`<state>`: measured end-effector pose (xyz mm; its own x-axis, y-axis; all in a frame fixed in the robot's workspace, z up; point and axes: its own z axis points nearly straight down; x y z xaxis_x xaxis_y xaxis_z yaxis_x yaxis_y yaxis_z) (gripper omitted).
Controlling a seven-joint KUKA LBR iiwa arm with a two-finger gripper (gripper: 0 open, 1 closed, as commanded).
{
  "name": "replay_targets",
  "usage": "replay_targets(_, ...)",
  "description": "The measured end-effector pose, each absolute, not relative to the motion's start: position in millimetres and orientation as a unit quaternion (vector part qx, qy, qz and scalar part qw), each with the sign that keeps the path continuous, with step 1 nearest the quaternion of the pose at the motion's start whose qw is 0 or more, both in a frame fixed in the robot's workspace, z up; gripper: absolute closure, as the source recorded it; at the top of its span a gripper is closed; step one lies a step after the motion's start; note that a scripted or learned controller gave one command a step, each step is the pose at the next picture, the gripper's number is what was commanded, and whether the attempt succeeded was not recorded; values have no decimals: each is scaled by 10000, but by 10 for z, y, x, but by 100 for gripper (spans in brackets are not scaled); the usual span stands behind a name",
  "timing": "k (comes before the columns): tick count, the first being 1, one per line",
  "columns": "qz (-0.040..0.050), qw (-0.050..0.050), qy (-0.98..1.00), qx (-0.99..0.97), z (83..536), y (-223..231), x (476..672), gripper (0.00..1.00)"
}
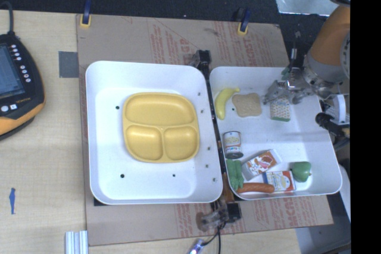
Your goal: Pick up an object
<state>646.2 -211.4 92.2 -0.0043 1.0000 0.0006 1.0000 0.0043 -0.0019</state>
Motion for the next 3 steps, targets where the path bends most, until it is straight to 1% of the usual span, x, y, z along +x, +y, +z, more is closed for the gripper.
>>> replay_targets(1, 17, 13, -7086, -7056, 918, -2116, 6179, 0)
replay_targets(2, 18, 23, -7091, -7051, 918, -1921, 6217, 0)
replay_targets(3, 6, 8, -7089, -7053, 922, -2114, 6565, 0)
